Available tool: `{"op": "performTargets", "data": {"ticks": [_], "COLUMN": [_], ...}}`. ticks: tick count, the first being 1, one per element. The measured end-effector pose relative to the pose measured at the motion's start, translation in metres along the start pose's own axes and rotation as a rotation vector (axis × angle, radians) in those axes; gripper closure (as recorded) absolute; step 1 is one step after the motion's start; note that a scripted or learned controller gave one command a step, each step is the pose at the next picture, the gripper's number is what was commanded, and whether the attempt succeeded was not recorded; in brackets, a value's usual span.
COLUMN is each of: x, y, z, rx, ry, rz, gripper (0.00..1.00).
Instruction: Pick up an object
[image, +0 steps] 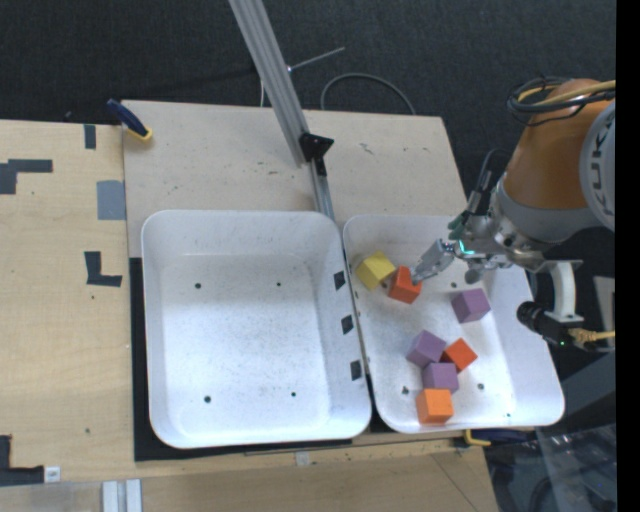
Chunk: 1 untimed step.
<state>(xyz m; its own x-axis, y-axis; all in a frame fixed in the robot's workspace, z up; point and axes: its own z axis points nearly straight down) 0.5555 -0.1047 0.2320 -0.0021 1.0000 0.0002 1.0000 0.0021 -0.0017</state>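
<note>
Nearest the camera, at the front of the right bin (540, 400), one orange cube (435, 404) sits touching a purple cube (441, 376) just behind it. Behind those, a second purple cube (427, 347) lies beside a small red-orange cube (461, 353), the two touching or nearly so. Farther back, a third purple cube (470, 304) stands apart toward the bin's right side. Farther still, a red-orange cube (404, 287) rests against a single yellow cube (377, 270) near the bin's left wall. Count in the right bin: three purple, two red-orange, one orange, one yellow. The tool (428, 269) hangs low over that far group, its tip right at the red-orange cube beside the yellow one; whether its fingers are wide, narrow or around the cube, I cannot tell. The left bin (160, 240) sits alongside on the bench (220, 150). At the bench's far left corner lies a blue-and-yellow clamp (130, 119).
</note>
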Motion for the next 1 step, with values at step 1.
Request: {"op": "performTargets", "data": {"ticks": [1], "x": [-0.0013], "y": [0.0087], "z": [0.0560], "rx": [0.005], "ry": [0.000], "rz": [0.001], "gripper": [0.00]}}
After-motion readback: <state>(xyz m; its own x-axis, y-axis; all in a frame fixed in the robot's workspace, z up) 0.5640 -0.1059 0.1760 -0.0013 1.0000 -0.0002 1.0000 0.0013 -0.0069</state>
